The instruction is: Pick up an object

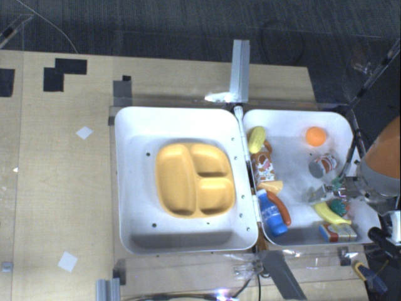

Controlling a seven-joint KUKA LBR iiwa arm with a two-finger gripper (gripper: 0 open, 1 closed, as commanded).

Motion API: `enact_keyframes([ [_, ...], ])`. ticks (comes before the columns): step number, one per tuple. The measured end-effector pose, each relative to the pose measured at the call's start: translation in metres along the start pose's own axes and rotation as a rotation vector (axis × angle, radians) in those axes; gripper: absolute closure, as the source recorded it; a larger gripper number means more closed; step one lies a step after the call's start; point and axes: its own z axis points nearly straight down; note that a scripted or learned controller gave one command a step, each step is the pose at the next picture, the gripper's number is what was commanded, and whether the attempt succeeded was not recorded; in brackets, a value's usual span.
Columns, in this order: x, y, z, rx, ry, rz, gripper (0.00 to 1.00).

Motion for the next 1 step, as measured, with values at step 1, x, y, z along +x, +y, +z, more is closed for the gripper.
enact_keyframes([
  [1, 0.0005, 0.0031, -0.0126, -0.007, -0.003, -0.007, 1.00],
])
